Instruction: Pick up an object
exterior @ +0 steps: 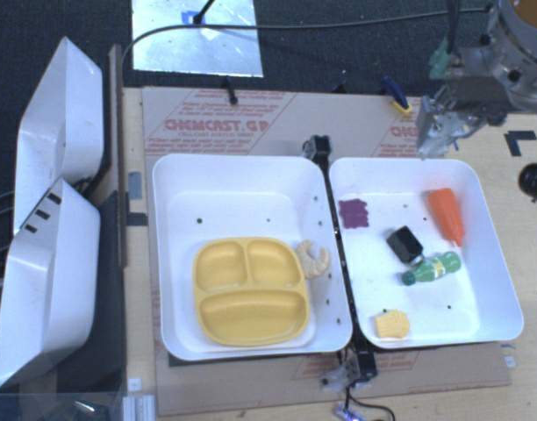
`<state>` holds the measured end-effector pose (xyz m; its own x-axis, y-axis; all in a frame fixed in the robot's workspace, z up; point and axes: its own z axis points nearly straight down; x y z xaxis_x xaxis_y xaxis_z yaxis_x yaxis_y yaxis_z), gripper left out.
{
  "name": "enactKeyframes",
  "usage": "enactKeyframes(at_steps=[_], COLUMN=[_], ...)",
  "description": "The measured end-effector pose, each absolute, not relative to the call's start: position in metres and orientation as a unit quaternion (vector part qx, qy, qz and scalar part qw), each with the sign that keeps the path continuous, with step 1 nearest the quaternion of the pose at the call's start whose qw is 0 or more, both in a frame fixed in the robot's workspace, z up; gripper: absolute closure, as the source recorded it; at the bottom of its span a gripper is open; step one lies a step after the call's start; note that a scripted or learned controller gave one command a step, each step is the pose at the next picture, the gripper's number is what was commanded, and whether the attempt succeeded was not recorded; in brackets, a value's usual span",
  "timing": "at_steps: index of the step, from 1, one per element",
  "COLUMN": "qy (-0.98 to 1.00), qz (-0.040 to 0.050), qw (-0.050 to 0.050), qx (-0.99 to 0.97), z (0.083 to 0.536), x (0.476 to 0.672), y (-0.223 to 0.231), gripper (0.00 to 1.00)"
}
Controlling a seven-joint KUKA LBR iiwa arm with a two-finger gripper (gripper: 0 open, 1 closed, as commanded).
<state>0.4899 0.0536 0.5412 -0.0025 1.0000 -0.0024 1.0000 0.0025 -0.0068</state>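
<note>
My gripper point(433, 134) hangs over the back rim of the right bin point(501, 292), above and apart from everything in it. Nothing shows between its fingers. In that bin lie an orange carrot point(447, 215) at the back right, a purple piece point(354, 212) at the back left, a black block point(404, 244) in the middle, a green bottle point(432, 268) just right of the block, and a yellow waffle-like piece point(392, 324) near the front.
The left bin point(176, 235) holds a yellow divided plate point(249, 289) and a cream shrimp-like toy point(314, 259) beside it. Two white bins are stacked at the far left point(49, 261). A metal sheet point(196, 24) lies behind the bench.
</note>
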Motion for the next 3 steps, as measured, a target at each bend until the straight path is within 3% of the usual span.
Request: enactKeyframes(at_steps=[1, 2, 3], qy=[-0.708, -0.708, -0.708], qz=[0.0035, 0.0049, 0.0052], qw=[0.002, 0.002, 0.003], qx=[-0.706, -0.706, -0.706], z=[0.5410, 0.5497, 0.5495], x=[0.4899, 0.4918, 0.4918], y=[0.0536, 0.0541, 0.0540], gripper=[0.00, 1.00, 0.00])
